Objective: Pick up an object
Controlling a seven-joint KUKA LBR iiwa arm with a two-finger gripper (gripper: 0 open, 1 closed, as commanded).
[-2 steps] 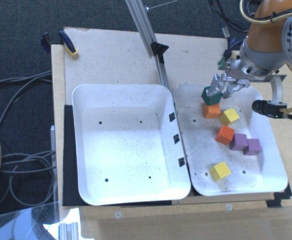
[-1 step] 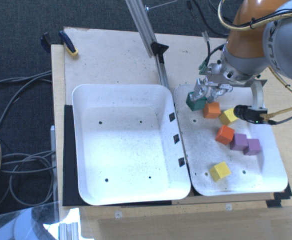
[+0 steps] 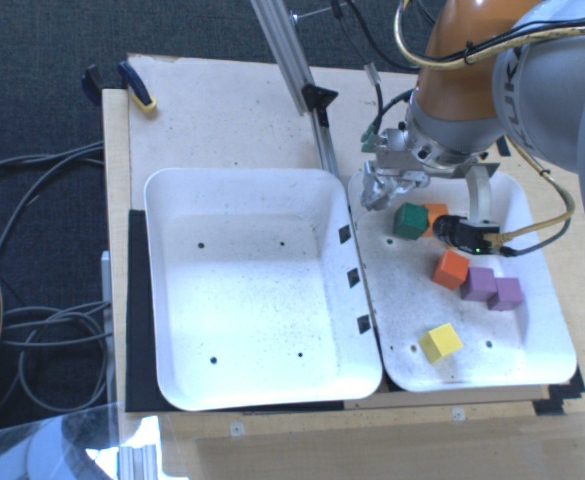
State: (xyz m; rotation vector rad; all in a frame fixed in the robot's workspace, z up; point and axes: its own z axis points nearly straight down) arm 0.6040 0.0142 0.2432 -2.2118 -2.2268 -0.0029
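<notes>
Two white bins sit side by side on the tabletop (image 3: pixel 222 118). The left bin (image 3: pixel 172 268) and the right bin (image 3: pixel 542 338) touch along their inner edges. The right bin holds six blocks, counted as follows: one green block (image 3: pixel 410 221), two orange blocks, two purple blocks, one yellow block (image 3: pixel 440 343). The first orange block (image 3: pixel 437 215) lies just beside the green block, on its right, partly hidden by a black fitting on the arm. The second orange block (image 3: pixel 451 269) lies nearer the bin's middle, touching the first purple block (image 3: pixel 479 284); the second purple block (image 3: pixel 507 293) sits against that one on its right. The yellow block stands apart from the others, near the bin's front edge. One arm (image 3: pixel 532 58) reaches in from the right. Its gripper (image 3: pixel 377 196) is over the far left corner of the right bin, just beside the green block on that block's upper left. No block is seen between its parts; whether it is wide or narrow cannot be told. One blue and yellow clamp (image 3: pixel 137 86) lies at the tabletop's far left corner.
</notes>
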